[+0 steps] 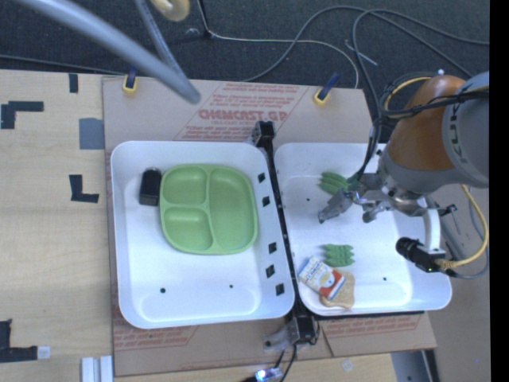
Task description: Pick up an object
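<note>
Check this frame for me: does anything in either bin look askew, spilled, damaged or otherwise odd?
Nothing stands out. The green divided plate lies flat in the left bin with a small black object beside it. In the right bin, two green items and a packet lie loose, unspilled, near the gripper.

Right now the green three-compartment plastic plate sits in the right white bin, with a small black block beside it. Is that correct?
Not quite. The camera view shows the green three-compartment plastic plate in the left white bin, not the right one. The small black block does lie beside it, at its left edge.
</note>
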Robot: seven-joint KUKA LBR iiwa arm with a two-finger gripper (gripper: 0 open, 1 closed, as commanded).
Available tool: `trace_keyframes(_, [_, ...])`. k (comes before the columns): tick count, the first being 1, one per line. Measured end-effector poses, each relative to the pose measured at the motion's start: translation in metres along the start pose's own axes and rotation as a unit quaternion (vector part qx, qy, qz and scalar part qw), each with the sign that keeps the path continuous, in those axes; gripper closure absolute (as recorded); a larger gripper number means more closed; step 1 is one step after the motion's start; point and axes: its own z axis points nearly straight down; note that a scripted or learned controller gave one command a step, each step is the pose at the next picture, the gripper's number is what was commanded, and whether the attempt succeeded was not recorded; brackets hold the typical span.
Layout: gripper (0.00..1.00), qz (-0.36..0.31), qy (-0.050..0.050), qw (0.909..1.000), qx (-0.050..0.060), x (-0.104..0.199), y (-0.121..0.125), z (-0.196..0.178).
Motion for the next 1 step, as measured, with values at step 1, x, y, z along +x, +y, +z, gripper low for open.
trace_keyframes(1, [0.0,0.0,0.0,1.0,0.001,-0.0077,-0.0055,0.0601])
